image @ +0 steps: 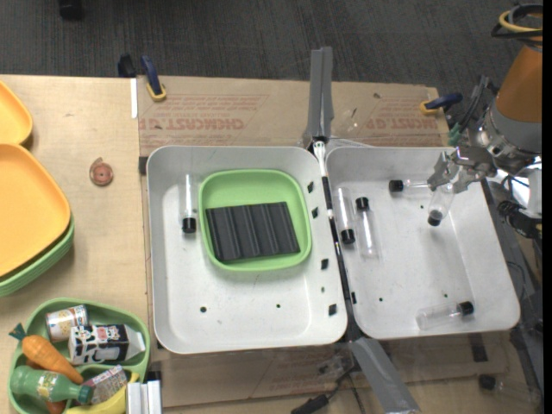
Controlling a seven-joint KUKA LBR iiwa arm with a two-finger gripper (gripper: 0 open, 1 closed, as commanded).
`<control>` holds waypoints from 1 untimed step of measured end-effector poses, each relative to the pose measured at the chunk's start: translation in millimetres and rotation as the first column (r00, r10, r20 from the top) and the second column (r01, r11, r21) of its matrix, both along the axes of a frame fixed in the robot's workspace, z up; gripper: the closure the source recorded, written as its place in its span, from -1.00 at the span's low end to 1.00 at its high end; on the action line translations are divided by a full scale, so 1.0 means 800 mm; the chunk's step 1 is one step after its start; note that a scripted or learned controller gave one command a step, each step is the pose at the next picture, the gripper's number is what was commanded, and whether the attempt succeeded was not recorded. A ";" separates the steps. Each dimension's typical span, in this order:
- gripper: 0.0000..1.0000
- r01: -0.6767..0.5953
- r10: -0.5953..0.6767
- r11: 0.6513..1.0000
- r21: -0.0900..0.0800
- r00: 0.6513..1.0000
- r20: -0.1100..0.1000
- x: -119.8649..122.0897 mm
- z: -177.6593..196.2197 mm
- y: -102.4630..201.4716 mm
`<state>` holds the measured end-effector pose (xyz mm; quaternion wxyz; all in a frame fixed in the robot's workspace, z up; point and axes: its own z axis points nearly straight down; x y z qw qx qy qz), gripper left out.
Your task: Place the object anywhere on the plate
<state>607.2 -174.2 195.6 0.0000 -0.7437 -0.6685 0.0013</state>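
Note:
A green square plate (255, 178) sits in the left bin (172, 309) with a dark ridged slab (252, 231) lying on it. Left of the plate lies a clear tube with a black cap (188, 205). My gripper (446, 174) hovers over the upper right part of the right bin (414, 274). Just below it a clear black-capped tube (437, 207) slants down and to the left. Whether the gripper holds that tube is unclear.
Other clear capped tubes lie in the right bin: two near its left wall (347, 221) (366, 224), one at the top (402, 185), one at the bottom right (444, 315). Orange plates (26, 205) and a bowl of toy food (73, 352) stand left of the bins.

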 end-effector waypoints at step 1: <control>-1.00 0.000 0.000 1.000 0.000 1.000 0.000 0.000 0.000 0.000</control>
